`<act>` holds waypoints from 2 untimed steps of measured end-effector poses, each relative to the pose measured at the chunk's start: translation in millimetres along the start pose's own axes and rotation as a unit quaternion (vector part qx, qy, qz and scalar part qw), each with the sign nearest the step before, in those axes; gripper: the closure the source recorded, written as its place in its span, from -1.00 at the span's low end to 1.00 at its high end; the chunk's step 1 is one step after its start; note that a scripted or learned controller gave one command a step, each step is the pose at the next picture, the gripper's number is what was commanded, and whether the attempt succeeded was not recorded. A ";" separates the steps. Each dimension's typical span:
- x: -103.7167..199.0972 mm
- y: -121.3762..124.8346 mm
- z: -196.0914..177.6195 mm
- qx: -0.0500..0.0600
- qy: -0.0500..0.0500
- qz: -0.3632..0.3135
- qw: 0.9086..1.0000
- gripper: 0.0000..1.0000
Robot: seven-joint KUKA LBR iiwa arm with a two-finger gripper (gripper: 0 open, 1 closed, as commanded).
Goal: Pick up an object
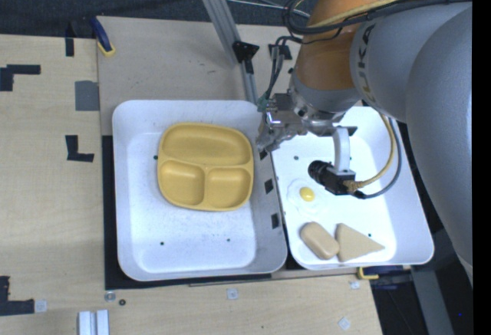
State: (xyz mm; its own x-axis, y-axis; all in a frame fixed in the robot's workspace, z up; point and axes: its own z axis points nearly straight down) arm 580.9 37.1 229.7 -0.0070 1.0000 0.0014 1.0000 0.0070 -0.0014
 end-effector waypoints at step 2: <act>58.4 -12.2 6.0 0.001 -0.001 0.002 1.000 -1.00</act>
